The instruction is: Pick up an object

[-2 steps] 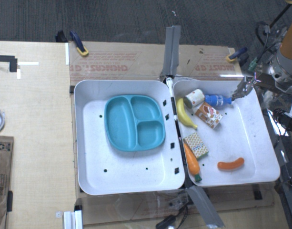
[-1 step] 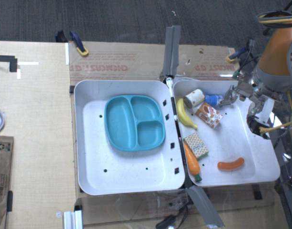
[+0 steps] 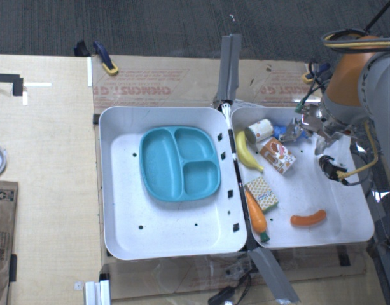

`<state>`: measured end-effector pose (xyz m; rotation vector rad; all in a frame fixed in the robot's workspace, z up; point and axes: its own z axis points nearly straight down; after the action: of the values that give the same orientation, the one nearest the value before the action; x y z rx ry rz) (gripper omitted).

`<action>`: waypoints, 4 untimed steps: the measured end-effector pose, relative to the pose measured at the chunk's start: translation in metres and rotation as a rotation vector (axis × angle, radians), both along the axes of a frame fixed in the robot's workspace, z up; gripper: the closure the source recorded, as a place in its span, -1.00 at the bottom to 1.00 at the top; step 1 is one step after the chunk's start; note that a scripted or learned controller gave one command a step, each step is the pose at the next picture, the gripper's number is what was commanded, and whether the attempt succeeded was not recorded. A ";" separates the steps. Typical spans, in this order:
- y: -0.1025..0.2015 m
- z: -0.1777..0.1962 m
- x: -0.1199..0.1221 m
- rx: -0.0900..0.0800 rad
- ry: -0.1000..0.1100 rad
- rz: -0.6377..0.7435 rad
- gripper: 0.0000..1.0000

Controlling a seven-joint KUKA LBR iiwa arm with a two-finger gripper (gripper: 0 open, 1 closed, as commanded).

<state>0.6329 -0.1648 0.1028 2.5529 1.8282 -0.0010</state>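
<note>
the bench top is pale wood (image 3: 42, 170) well off to the left of the claw, with a sheet of brown cardboard (image 3: 156, 81) bearing red lettering lying under and behind the bins; beyond that, past the claw's far side, runs dark grey carpet (image 3: 150, 11). two white bins sit side by side: the right bin (image 3: 334, 230) lies under the claw, the left bin (image 3: 118, 221) is across the divider from it.

the claw (image 3: 301, 127) hangs over the back part of the right bin, at the end of the grey arm (image 3: 373, 88) with its orange band (image 3: 347, 81). its tips are too blurred and crowded by cables to read, so i cannot tell how far apart they stand or whether anything sits between them.

counted in the right bin: one white roll (image 3: 261, 129) just left of the claw; one small blue thing (image 3: 282, 133) right beside the claw; one red and white packet (image 3: 277, 155) just in front of it; one banana (image 3: 244, 151) further left, along the divider; one yellow patterned sponge (image 3: 262, 194) nearer the front; one carrot (image 3: 256, 216) touching the sponge's front edge; one sausage (image 3: 308, 218) toward the front, apart from the rest.

in the left bin, well left of the claw, one teal plate (image 3: 180, 163) with three compartments.
</note>
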 end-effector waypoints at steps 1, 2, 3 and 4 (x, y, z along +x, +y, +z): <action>-0.001 0.009 0.000 -0.001 0.001 0.001 1.00; 0.029 0.053 -0.005 0.001 0.001 -0.111 1.00; 0.029 0.053 -0.005 0.000 0.001 -0.111 -1.00; 0.033 -0.010 0.002 0.001 0.004 -0.102 -1.00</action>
<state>0.6344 -0.1314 0.0928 2.6458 1.6971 -0.0051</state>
